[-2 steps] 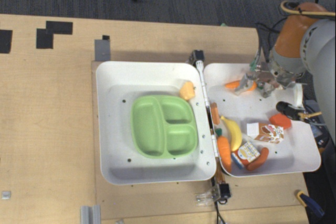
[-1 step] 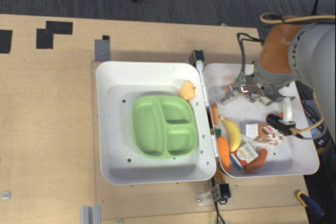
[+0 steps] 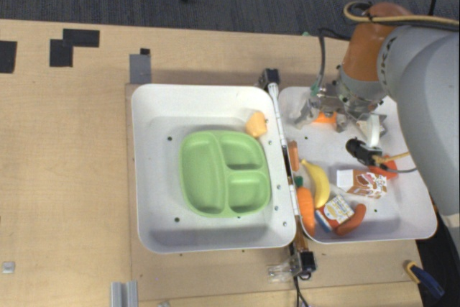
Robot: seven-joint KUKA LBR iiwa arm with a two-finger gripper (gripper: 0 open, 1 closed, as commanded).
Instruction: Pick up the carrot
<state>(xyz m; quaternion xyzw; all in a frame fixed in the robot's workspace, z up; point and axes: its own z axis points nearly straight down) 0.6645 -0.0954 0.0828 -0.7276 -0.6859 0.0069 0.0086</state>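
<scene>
My hand [image 3: 325, 111]: over the far part of the right bin [image 3: 410, 226], near its back wall. I cannot tell whether it is released or clenched.
My arm [image 3: 374, 54]: reaches in from the right, with the orange band just above the wrist.
Carrot [image 3: 307, 208]: lies in the near left corner of the right bin, along the wall next to the left bin [image 3: 144, 176], well apart from my hand.
Banana [image 3: 319, 183]: just beside the carrot, on its far side, curving toward the middle of the bin.
Small orange piece [image 3: 323, 121]: directly under my hand; I cannot tell what it is or whether I touch it.
Printed packet [image 3: 336, 211]: just right of the carrot.
Red sausage-shaped thing [image 3: 353, 219]: beside the packet, near the front wall.
Carton [image 3: 370, 185]: right of the banana, mid-bin.
Green plate [image 3: 223, 172]: three compartments, in the middle of the left bin.
Yellow-orange lump [image 3: 256, 124]: in the left bin's far right corner.
Table [image 3: 65, 176]: pale wood, carrying both bins.
</scene>
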